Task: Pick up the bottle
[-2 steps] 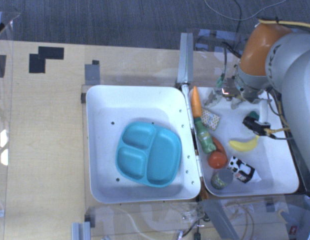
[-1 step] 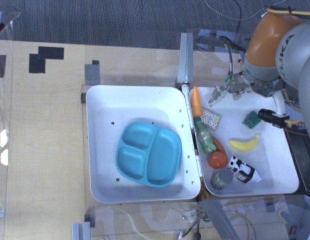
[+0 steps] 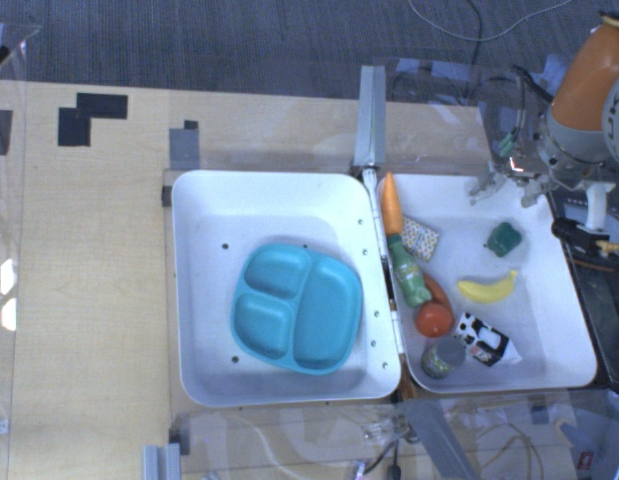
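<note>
The bottle (image 3: pixel 410 274) lay against the right bin's (image 3: pixel 579 360) left wall, wedged among a carrot (image 3: pixel 390 205) and a tomato (image 3: pixel 434 319), likely awkward to grasp; the gripper (image 3: pixel 507 184) hovered over the bin's far edge, jaws spread, holding nothing; one banana (image 3: pixel 488 287), one blue plate (image 3: pixel 297 307).

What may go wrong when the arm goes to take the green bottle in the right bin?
1. The bottle lies against the wall between the bins, leaving little room for a finger on that side.
2. The carrot, tomato and patterned packet crowd it, so the end effector might catch one of them instead.
</note>
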You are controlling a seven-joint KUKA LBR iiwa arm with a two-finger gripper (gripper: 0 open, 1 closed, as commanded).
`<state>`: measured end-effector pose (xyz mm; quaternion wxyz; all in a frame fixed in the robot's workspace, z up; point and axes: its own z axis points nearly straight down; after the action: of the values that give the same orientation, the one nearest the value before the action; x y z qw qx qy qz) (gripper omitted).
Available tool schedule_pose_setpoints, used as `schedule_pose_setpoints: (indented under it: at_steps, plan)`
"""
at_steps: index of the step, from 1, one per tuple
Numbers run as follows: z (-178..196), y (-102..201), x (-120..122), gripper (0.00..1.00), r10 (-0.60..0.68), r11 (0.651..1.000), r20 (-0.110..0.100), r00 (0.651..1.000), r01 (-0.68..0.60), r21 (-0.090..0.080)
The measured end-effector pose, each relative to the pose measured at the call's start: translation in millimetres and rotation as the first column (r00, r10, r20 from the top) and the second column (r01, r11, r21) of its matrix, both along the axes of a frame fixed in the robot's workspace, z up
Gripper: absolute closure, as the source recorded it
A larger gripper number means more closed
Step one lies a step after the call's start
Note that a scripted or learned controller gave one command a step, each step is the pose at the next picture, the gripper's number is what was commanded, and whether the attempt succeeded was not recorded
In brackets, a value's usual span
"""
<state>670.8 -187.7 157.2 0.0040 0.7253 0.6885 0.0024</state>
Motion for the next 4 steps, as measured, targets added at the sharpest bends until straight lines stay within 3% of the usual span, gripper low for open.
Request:
schedule_pose_setpoints:
  at_steps: [1,2,3,4]
  plan:
    - [-69.7,41.4,-21.4,0.00,-0.092,0.996,-0.002,0.996,0.092,0.002]
    - [12.8,-4.4,0.2,0.00,-0.055,0.999,0.001,0.999,0.055,0.000]
    - [-69.8,80.3,-17.9,0.00,-0.190,0.982,-0.002,0.982,0.190,0.004]
    - [-18.0,-0.9,-36.4,0.00,-0.254,0.967,0.000,0.967,0.254,0.002]
